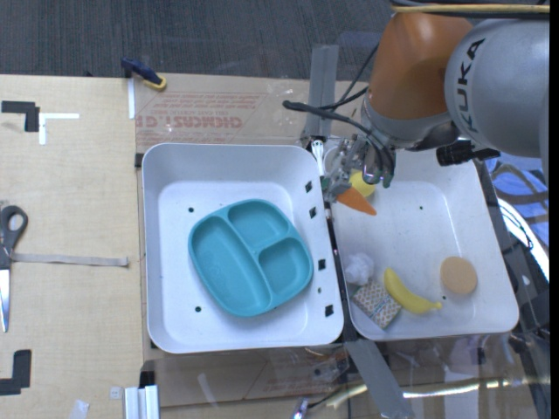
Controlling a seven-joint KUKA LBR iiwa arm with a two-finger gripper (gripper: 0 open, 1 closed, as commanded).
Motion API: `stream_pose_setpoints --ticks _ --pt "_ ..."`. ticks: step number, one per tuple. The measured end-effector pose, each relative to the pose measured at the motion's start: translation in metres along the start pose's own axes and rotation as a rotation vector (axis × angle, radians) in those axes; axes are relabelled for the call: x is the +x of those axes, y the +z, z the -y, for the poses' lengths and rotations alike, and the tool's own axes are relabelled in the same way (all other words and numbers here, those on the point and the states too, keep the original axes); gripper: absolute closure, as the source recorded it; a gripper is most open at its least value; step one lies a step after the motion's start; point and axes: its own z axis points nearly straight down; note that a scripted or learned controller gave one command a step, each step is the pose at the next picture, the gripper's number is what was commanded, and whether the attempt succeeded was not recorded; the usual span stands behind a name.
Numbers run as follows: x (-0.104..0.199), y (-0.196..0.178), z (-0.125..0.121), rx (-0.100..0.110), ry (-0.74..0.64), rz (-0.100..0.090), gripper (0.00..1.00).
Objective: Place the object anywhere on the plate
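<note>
A teal plate [251, 256] with three compartments lies in the left bin [157, 234], with nothing on it. My gripper [365, 175] hangs from the grey and orange arm over the far left corner of the right bin [489, 260], close to the wall between the bins. Right under its tip are a small yellow object [359, 185] and an orange, carrot-like piece [356, 201]. The gripper body hides where they meet, so I cannot tell whether either one is held.
In the right bin's near part lie a banana [410, 293], a tan round object [458, 276], a white crumpled lump [358, 267] and a patterned packet [376, 302]. Scissors [9, 234] rest on the bench at far left. The arm covers the right bin's far edge.
</note>
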Motion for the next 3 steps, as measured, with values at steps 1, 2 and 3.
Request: stream_pose_setpoints --ticks 1,2,3 --pt "0.000 0.000 0.000 0.001 0.000 0.000 0.00" --pt "-0.001 -0.010 0.000 -0.001 -0.001 0.005 1.00" --pt "0.064 0.000 -0.025 0.001 -0.097 -0.002 1.00"
